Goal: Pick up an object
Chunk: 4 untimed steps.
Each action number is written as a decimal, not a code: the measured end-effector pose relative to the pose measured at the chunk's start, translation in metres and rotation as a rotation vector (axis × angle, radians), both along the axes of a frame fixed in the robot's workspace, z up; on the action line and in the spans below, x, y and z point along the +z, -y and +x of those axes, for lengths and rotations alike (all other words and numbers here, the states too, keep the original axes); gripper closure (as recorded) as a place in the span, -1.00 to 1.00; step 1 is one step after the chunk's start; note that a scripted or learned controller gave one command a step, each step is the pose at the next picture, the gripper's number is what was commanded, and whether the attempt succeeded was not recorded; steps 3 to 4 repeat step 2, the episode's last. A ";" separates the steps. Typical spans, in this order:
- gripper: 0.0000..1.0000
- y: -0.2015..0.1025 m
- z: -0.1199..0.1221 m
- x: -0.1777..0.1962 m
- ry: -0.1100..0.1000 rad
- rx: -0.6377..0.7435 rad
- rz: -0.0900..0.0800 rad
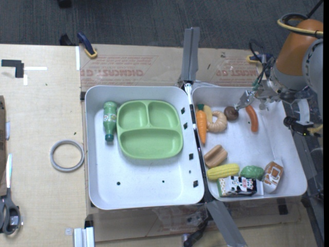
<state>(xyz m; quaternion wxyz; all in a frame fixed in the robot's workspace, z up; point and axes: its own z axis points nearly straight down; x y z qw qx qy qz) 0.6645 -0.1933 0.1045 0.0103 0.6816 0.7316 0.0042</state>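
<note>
In the camera view, the arm [300,50] reaches in from the right, and its gripper [245,102] is low over the upper part of the right bin [288,153]. The fingertips are just beside a small dark brown ball [231,113] and near a red sausage [252,119]. I cannot tell if the fingers are wide or narrow, because they are small and partly blurred here, and nothing is seen between them. The same bin also has a carrot [201,126], a pretzel [218,121], a hot dog [215,155], a corn cob [223,171], a green vegetable [252,172], a milk carton [237,186] and a small packet [272,175]. The left bin [103,179] has a green tray [150,128] and a green bottle [109,120] beside it. In my judgement the task is at an early stage: the gripper is near a possible object, but no object is grasped or lifted yet, so closing and lifting remain.
</note>
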 end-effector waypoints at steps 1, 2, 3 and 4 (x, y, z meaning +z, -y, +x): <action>-1.00 0.000 -0.001 -0.004 -0.005 0.022 0.001; -1.00 0.005 -0.005 0.051 -0.018 -0.170 0.008; -1.00 0.005 -0.005 0.051 -0.018 -0.170 0.008; -1.00 0.005 -0.005 0.051 -0.018 -0.170 0.008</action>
